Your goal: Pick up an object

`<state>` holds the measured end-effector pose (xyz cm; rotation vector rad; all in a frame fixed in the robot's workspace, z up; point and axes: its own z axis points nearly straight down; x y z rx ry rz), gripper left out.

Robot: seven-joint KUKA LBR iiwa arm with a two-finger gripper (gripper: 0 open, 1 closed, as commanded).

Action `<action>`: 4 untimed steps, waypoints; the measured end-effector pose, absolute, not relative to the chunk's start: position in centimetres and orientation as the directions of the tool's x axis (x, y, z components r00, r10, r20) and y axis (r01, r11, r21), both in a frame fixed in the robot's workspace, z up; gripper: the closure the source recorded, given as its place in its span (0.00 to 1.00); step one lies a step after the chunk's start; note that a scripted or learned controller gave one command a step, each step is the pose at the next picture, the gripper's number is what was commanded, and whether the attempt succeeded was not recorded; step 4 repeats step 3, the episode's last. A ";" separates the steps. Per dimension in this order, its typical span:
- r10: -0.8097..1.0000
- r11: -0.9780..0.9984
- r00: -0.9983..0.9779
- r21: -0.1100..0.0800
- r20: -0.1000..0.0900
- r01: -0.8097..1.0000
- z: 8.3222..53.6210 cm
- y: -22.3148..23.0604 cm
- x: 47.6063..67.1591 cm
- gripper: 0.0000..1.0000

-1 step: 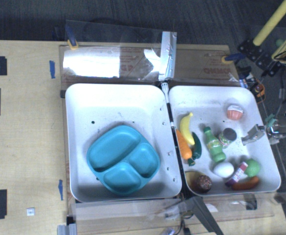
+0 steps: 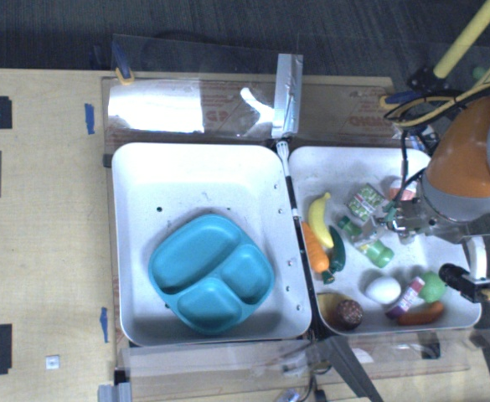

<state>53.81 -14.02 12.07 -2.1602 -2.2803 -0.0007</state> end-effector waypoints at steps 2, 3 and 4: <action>0.987 0.164 -0.164 0.008 -0.003 0.986 9.9 -11.7 56.3 1.00; 0.999 0.036 -0.036 0.008 0.000 0.999 18.8 -6.9 61.5 1.00; 0.999 0.036 -0.036 0.008 0.000 0.999 18.8 -6.9 61.5 1.00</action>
